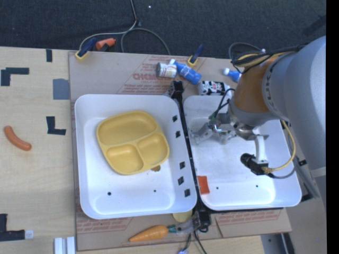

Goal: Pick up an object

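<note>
1. I have one fixed camera, mounted above the bench (pixel 37 157) and looking down at a slant.
2. It takes in both bins side by side, the left bin (pixel 127 194) and the right bin (pixel 249 194), with dark floor (pixel 159 9) along the top of the frame.
3. It sits at middling height: near enough that the bins span most of the frame.
4. The arm (pixel 286 94) enters from my right and looms large, being nearer the lens.
</note>
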You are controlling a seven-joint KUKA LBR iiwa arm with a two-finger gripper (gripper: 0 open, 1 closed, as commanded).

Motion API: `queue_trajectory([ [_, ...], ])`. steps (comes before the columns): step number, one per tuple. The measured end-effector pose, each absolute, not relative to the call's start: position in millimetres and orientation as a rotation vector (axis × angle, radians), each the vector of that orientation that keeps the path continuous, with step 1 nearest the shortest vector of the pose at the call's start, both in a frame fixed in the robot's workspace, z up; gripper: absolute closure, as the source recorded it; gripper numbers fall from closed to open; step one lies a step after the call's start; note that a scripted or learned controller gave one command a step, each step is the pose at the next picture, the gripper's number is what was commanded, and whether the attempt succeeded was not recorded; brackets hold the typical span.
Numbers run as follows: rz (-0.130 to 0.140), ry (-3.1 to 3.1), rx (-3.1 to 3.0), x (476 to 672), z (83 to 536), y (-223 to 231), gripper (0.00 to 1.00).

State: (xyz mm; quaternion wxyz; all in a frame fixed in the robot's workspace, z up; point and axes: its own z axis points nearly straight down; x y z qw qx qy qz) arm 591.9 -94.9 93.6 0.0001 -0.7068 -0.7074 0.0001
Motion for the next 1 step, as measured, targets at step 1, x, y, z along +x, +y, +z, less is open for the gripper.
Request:
queue_trajectory([
  [1, -0.003, -2.226, -2.22, 638.6, 98.7, -93.3, 0.0],
])
